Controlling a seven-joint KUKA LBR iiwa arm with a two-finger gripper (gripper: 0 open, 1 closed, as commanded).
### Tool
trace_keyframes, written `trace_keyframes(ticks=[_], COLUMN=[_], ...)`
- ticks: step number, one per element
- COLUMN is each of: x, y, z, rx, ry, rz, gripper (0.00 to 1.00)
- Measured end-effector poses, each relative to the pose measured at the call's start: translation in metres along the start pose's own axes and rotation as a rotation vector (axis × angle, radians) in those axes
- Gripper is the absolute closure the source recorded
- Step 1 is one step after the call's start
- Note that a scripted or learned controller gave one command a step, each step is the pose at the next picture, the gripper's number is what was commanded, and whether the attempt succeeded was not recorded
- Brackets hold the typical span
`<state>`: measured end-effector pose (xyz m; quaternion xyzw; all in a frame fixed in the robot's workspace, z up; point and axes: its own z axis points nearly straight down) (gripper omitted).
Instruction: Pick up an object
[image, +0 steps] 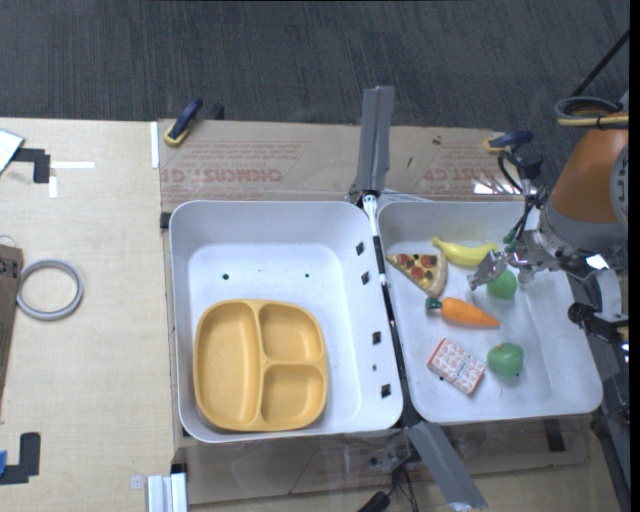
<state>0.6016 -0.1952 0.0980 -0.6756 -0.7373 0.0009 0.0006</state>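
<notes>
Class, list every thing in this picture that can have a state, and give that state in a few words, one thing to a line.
gripper: low in the right bin, beside a green object, grip unclear
banana: lying loose
pizza slice: lying flat
carrot: on its side
green object: at the gripper's tip
green pepper: lying loose
red-and-white packet: lying flat
yellow divided plate: flat in the left bin

A dark grey carpeted floor (300, 50) runs across the top. Below it lies a pale wooden benchtop (90, 330) with a brown printed cardboard sheet (270, 165) spread over its far part. A grey roll of tape (47, 289) rests on the wood at left. A blue clamp (183, 121) grips the cardboard's far edge.
</notes>
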Motion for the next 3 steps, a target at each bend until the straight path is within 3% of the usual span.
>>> trace_keyframes(ticks=[1, 2, 3], x=[-0.001, -0.002, 0.087], y=[0.0, -0.023, 0.008], z=[-0.008, 0.005, -0.129], rx=[0.001, -0.004, -0.001], ry=[0.0, -0.001, -0.001], rz=[0.0, -0.043, -0.112], gripper=[1.0, 1.0, 1.0])
